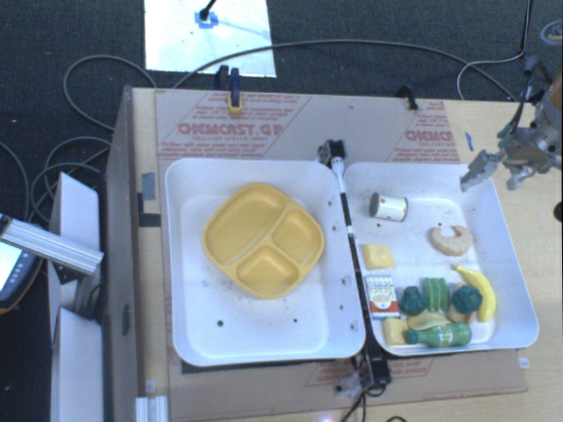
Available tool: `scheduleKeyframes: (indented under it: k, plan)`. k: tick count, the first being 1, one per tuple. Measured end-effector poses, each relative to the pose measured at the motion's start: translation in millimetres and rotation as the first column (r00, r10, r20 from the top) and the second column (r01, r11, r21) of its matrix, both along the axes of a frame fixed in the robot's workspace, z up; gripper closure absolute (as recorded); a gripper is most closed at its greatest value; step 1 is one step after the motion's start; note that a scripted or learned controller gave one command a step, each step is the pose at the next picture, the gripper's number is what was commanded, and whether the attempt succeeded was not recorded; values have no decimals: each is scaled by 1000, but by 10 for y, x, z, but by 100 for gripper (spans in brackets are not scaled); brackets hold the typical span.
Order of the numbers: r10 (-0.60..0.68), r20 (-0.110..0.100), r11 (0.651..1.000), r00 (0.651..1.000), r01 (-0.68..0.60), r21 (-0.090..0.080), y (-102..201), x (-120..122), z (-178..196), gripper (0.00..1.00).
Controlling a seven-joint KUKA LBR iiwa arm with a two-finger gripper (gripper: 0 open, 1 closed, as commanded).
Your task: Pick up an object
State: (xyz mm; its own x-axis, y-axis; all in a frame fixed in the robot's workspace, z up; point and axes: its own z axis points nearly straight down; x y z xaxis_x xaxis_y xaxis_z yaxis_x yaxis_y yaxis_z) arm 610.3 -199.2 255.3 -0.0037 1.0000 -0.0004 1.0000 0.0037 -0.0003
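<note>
The end effector [498, 170], fingers spread and empty, hovers at the frame's right edge, above the right bin's [506, 236] upper corner. The croissant [451, 239] lies nearest, likely the easiest pick.

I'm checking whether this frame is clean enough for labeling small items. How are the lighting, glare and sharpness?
Camera view: lighting is even and diffuse, with faint shadows; the yellow three-compartment plastic plate reads clearly in the left white bin; the pale sheet on the dark floor is somewhat washed out; overall focus is soft, so the small red-and-white carton shows no legible print; the two-finger gripper looks slightly blurred.
</note>
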Motion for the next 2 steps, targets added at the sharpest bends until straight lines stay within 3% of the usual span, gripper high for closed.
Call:
scheduleKeyframes:
  k: [1,2]
  plan:
    - [1,-2,1000,1000,-1,2,797,-55,-580,0]
    - [-2,-4,1000,1000,2,2,1052,-816,-1340,0]
